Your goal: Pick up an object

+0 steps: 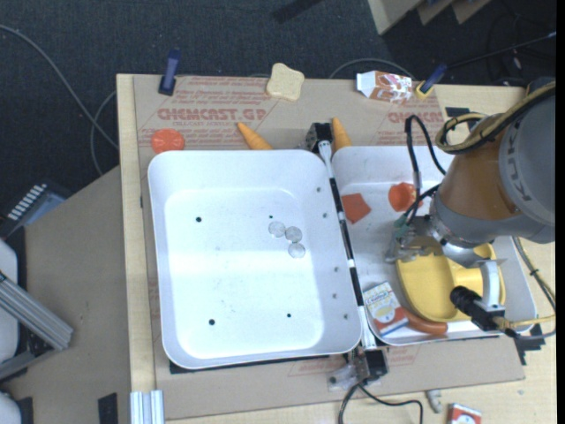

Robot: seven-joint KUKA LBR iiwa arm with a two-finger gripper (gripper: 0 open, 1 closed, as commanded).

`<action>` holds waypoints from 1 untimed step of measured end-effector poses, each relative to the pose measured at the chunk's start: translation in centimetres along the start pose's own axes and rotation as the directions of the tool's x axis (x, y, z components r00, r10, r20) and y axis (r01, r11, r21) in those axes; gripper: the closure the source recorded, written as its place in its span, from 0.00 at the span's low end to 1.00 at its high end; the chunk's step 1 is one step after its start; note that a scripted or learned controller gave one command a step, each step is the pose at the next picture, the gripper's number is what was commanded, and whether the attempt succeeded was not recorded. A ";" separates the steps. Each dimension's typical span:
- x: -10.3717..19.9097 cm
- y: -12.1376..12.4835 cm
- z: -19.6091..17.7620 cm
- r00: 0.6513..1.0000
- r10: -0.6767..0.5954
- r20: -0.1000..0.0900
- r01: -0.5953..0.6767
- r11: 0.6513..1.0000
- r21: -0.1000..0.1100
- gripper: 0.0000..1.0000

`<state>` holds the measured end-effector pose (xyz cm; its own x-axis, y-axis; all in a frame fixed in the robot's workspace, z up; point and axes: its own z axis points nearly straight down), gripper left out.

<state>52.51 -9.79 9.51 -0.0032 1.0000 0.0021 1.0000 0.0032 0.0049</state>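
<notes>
Pincer [402,244] low in right bin [371,168]; we cannot tell its state. Yellow object [430,290] just beside, orange pieces [356,208] near. Crowding risks glancing off, lifting nothing.

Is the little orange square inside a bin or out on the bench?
Inside. The orange square lies flat on the right bin's floor.

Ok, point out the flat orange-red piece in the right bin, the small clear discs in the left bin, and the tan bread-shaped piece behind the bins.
flat orange-red piece [355,208], camera view, its middle
small clear discs [287,235], camera view, middle disc
tan bread-shaped piece [285,81], camera view, top face
</notes>
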 end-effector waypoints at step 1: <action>9.2 2.7 -9.0 1.000 0.001 0.000 -0.001 1.000 0.003 1.00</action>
<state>55.17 -0.58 18.51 -0.0024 1.0000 0.0018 1.0000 0.0024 0.0016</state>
